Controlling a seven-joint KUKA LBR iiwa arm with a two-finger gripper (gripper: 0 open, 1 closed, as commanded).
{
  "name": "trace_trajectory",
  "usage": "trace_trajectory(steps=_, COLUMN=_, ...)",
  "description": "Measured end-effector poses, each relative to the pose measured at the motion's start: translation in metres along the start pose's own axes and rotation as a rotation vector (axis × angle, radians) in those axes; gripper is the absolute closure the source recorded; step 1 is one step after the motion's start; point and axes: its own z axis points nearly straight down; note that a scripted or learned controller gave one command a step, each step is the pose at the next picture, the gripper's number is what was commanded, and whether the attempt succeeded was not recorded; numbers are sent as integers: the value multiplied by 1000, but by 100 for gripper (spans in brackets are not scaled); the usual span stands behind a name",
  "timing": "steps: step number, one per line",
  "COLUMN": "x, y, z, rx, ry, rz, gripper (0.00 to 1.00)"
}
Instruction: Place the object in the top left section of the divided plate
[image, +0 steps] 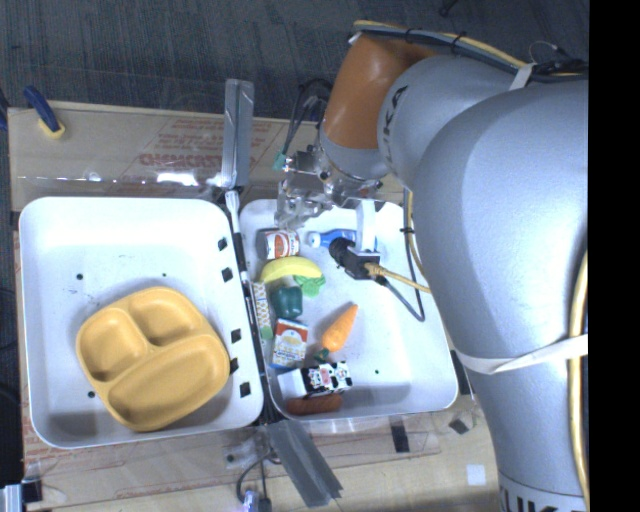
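while the gripper (297, 205) hangs over the right bin (420, 345), the yellow divided plate (152, 356) sits in the left bin (60, 230).
finger state cannot be told; a banana (290, 269) and carrot (339, 326) lie below.

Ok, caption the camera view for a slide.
Arm reaches over the right bin of toy food; yellow divided plate waits in the left bin.

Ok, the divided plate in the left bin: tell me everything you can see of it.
The divided plate is mustard yellow, looks like matte plastic, with rounded corners and raised ridges splitting it into three sections: two smaller ones on the far side, one long one nearer the camera. It lies flat, turned at a slant, on the floor of the left bin, toward its near side. All sections look bare; nothing but the bin touches it.
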Motion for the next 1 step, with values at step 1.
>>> trace_trajectory(steps=1, x=-18, y=3, z=-77, rx=-7, ry=-1, rz=-266, gripper=100)
